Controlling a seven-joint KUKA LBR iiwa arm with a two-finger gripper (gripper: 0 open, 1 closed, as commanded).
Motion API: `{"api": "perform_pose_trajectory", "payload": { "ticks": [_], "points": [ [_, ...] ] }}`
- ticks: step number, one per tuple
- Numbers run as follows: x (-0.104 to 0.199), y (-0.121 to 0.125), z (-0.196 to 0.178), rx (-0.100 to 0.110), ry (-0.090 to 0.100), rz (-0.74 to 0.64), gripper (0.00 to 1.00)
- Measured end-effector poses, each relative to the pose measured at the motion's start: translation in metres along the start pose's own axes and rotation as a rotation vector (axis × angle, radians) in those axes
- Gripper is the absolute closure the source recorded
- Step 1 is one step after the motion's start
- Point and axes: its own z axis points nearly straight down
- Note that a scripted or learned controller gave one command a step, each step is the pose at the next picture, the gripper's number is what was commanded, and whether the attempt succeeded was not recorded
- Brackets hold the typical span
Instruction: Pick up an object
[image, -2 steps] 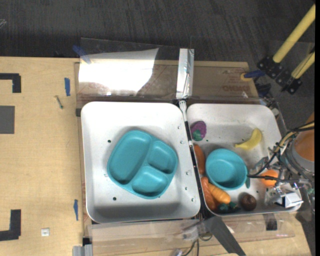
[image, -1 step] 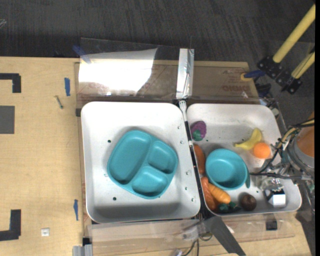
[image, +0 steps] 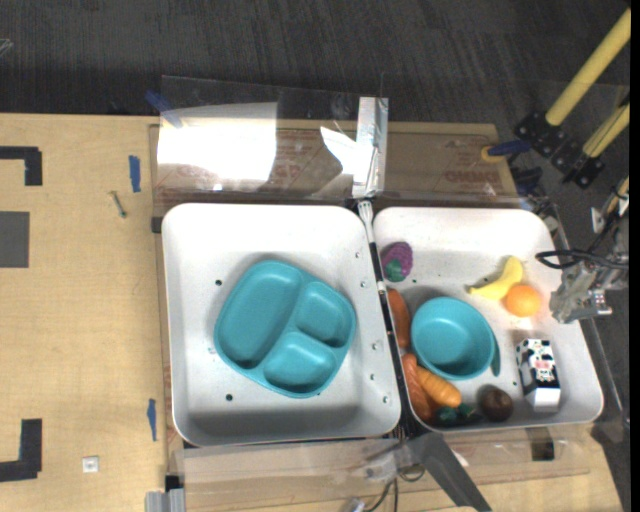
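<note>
Fingers (image: 578, 300) of mine hung at the right bin's (image: 470, 225) right rim, too blurred to tell whether spread or pressed together. Nothing was lifted yet: orange (image: 521, 299) and banana (image: 499, 279) lay just beside them, milk carton (image: 539, 371) nearby.

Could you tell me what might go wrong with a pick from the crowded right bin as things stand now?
1. The banana and orange touch, so closing on one may push the other aside.
2. The carrot lies tight against the teal bowl, leaving little room for fingers.
3. The milk carton sits by the right bin wall, where the gripper could strike the rim.
</note>
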Motion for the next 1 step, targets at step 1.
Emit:
{"api": "perform_pose_trajectory", "payload": {
  "ticks": [1],
  "points": [
    [-0.0748,0.0249,0.1254,-0.010,0.022,-0.025,1.00]
  ]
}}
